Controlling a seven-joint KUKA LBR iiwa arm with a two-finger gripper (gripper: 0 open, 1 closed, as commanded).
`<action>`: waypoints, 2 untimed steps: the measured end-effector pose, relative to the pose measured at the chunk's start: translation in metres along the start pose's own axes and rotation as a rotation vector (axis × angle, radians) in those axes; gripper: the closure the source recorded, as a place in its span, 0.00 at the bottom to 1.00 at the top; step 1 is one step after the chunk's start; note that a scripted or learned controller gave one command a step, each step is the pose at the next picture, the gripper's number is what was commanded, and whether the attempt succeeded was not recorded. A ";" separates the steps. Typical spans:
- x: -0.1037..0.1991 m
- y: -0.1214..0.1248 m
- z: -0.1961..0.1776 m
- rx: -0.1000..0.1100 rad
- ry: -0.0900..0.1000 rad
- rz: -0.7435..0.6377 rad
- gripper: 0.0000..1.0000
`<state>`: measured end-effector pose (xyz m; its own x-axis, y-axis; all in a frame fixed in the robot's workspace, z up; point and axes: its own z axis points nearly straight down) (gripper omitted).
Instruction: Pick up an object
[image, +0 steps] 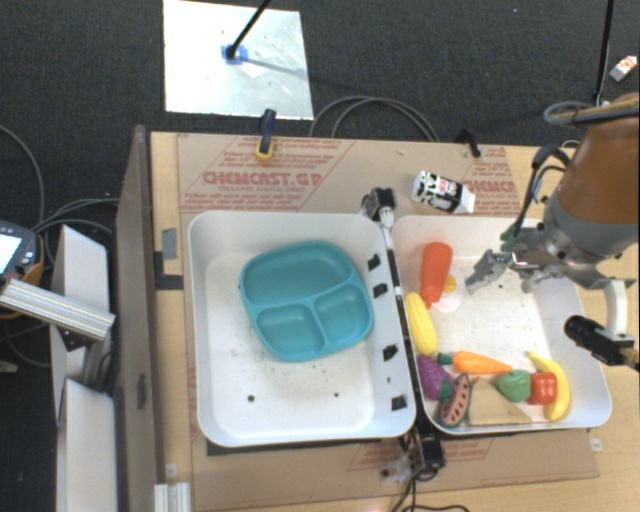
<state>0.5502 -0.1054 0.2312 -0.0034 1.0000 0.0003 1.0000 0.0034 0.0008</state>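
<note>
The right bin (590, 335) holds several toy foods. An orange-red bottle shape (435, 270) lies at its upper left, with a yellow corn cob (420, 322) just below it. Along the front lie a purple piece (430, 374), a carrot (480, 362), a watermelon slice (455, 400), a green pepper (512, 383), a red pepper (542, 388) and a banana (557, 385). My gripper (508, 272) hangs over the bin's upper middle, right of the bottle shape. It is open, with nothing between its fingers.
The left bin (220, 400) carries a teal divided plate (305, 300). A black-and-white carton (443, 192) lies on the cardboard behind the right bin. Black clips (388, 350) line the wall between the bins. Cables run along the bench's back edge.
</note>
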 end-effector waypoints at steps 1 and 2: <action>0.018 0.066 0.138 0.005 0.001 -0.004 0.00; 0.016 0.121 0.147 -0.005 -0.001 -0.003 0.00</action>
<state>0.6709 -0.0893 0.0848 -0.0064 1.0000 -0.0008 1.0000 0.0064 0.0058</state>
